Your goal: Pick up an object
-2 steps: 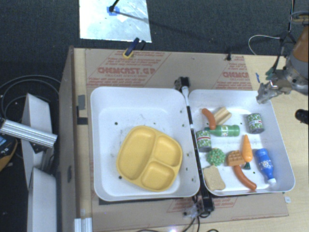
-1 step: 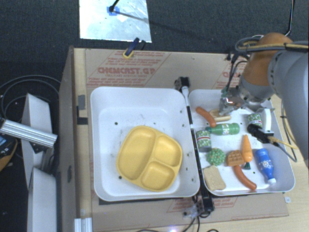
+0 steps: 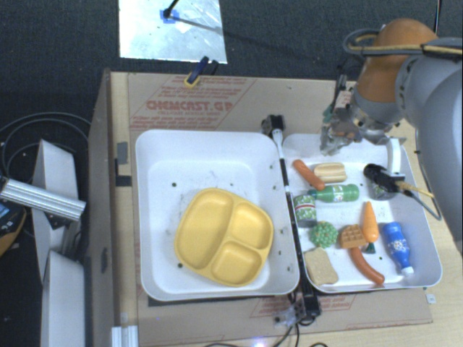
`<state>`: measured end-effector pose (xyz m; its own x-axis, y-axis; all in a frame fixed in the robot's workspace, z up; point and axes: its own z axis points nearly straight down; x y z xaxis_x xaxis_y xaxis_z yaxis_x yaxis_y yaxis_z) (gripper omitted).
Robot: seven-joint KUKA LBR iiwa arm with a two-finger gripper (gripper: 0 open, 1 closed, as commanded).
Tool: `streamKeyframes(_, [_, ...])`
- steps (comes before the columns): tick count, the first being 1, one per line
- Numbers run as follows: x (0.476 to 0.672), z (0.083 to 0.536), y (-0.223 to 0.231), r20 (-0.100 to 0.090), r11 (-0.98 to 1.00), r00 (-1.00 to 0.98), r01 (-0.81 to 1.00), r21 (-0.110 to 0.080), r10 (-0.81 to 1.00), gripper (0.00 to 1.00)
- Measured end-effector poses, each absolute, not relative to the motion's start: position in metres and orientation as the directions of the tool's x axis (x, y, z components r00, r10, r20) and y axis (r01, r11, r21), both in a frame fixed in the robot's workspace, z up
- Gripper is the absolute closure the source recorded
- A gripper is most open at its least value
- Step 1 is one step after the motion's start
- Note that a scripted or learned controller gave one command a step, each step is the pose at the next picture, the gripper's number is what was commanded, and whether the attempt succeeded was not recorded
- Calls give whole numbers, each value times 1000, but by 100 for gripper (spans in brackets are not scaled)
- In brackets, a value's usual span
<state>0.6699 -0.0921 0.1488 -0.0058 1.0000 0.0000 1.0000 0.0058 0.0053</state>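
My gripper [image 3: 331, 144] hangs over the far edge of the right bin [image 3: 432, 260], just above and behind a tan bun [image 3: 330, 171] and an orange sausage [image 3: 307, 174]. Nothing shows between its tips. Nearer the front lie a green bottle [image 3: 338, 192], a small can [image 3: 304, 210], a broccoli piece [image 3: 323, 233], a waffle [image 3: 352, 236], a carrot [image 3: 370, 221], a blue bottle [image 3: 397, 246], a second sausage [image 3: 366, 265] and a bread slice [image 3: 320, 265].
The left bin [image 3: 202, 157] holds a yellow divided plate [image 3: 224, 236]. A dark divider [image 3: 285, 186] runs between the two bins. The bins rest on a cardboard sheet [image 3: 188, 100]. White boxes [image 3: 58, 215] and cables sit off the bench at the left.
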Motion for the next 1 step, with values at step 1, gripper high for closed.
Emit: streamKeyframes(1, [588, 169, -91, -1, 1, -1, 1000, 2, 1000, 0])
